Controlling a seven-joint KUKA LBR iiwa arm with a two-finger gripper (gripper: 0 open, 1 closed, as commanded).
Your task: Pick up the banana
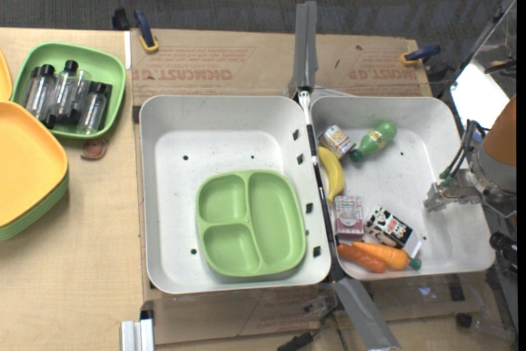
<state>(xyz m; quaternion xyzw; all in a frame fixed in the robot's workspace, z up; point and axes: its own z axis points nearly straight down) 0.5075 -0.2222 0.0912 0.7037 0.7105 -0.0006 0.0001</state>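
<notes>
Banana (pixel 330 171) lies in the right bin (pixel 436 115) beside a green bottle (pixel 375 138); fingers (pixel 437 199) unclear, state untellable.

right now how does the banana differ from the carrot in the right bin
The banana is yellow and curved; the carrot is orange and nearly straight. The banana lies against the bin's left wall, running roughly top to bottom of the view; the carrot lies along the near edge, running across the view. Both lie flat in the right bin, away from the gripper.
</notes>
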